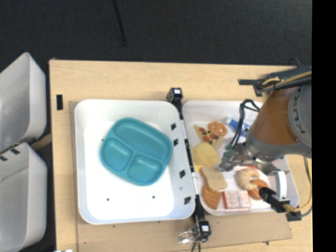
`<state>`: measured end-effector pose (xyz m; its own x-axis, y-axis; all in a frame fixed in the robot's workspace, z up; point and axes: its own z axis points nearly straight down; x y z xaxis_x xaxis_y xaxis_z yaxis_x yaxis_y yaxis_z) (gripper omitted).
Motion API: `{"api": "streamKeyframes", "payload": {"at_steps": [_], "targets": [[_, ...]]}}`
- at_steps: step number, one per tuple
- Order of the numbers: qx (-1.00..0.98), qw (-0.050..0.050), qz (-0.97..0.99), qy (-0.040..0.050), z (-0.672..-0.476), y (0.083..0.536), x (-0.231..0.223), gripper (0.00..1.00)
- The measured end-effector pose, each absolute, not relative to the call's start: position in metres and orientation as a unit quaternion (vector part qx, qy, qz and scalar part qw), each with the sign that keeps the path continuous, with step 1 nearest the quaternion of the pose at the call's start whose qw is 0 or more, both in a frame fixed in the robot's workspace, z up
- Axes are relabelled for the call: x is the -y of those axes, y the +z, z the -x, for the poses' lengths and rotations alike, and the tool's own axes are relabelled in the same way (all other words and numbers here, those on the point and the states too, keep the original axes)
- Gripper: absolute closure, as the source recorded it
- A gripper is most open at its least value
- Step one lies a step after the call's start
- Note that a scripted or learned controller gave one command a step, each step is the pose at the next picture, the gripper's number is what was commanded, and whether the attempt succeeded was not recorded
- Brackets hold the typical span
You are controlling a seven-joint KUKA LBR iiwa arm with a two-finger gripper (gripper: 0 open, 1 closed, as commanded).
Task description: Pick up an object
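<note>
1 pale yellow, rounded food piece [206, 154] lies beside the gripper [229, 163].

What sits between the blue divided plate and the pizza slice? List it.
In the camera view, from the blue divided plate toward the pizza slice come bare left bin floor, then the two bins' adjoining rims with black clips. No food lies between.

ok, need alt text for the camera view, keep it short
A grey arm with an orange band reaches from the right and lowers its end effector into the right white bin, among toy foods: a pizza slice, a yellow piece, bread and a croissant. The left white bin holds a teal divided plate.
</note>
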<state>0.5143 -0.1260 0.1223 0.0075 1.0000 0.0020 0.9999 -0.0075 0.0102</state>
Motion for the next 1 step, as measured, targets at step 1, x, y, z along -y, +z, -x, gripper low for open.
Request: {"api": "streamKeyframes", "payload": {"at_steps": [1], "targets": [[-0.708, 0.003, -0.706, 0.0015, -0.5137, 0.1855, 0.1265, 1.00]]}}
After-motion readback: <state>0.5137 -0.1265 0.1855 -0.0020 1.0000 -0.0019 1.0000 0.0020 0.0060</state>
